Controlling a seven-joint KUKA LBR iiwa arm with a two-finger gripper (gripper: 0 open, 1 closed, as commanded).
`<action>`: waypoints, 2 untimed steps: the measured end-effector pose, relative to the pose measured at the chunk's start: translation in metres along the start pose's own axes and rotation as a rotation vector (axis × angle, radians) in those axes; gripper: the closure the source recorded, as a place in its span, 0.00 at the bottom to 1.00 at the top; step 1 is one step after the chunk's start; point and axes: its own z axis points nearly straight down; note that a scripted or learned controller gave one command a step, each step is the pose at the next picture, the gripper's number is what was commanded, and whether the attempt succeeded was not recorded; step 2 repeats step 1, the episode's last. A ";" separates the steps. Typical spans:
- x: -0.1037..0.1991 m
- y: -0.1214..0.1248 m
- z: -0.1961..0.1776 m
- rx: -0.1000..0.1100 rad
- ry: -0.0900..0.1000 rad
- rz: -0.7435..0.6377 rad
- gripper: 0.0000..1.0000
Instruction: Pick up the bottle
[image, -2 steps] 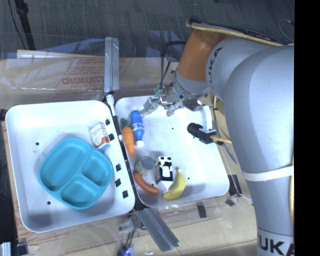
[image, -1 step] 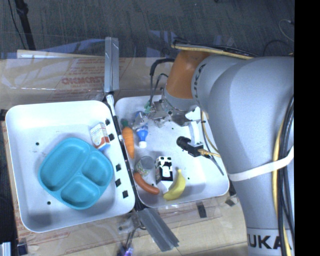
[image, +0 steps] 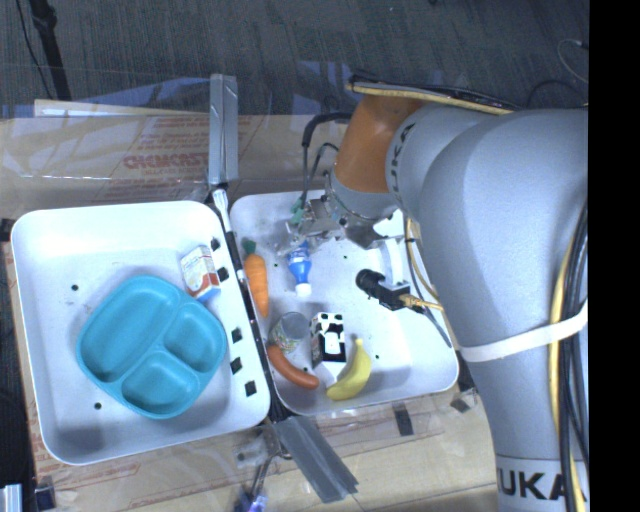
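I see gripper (image: 305, 225) right above bottle (image: 299, 272), bottle's long axis running toward me; can't tell jaw state, too blurry.

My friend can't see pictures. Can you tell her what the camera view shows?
A big grey robot arm with an orange band reaches into the right white bin, its gripper just above a small clear bottle with a blue cap. That bin also has an orange carrot and a yellow banana. The left white bin holds a blue divided plastic tray.

"UKA" letters white on grey arm base (image: 530, 485), lower right.
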 end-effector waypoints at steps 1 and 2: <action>0.026 0.005 -0.123 -0.005 0.001 0.044 1.00; 0.026 0.005 -0.123 -0.005 0.001 0.044 1.00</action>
